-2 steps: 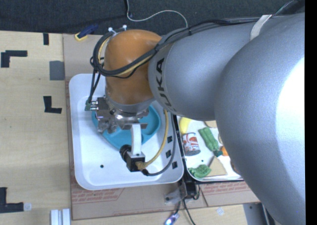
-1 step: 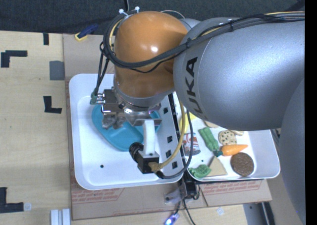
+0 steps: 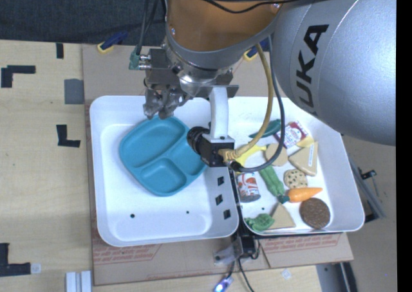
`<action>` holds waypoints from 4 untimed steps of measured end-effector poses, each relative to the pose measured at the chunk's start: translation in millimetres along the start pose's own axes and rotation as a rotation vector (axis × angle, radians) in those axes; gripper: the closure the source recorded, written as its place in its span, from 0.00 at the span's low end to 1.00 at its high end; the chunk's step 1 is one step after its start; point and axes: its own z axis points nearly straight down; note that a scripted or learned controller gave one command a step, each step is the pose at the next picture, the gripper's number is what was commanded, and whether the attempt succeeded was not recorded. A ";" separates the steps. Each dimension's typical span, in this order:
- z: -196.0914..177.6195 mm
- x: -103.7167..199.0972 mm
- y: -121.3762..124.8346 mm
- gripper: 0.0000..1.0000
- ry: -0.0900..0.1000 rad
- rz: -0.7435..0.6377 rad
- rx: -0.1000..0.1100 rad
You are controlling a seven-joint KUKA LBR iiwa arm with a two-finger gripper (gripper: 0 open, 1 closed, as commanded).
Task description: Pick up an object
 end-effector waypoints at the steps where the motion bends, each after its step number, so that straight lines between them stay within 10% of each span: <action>1: 32.5 -79.1 -24.6 1.00 -0.010 0.008 0.020; 4: 2.8 -72.0 -23.7 1.00 -0.008 -0.005 0.022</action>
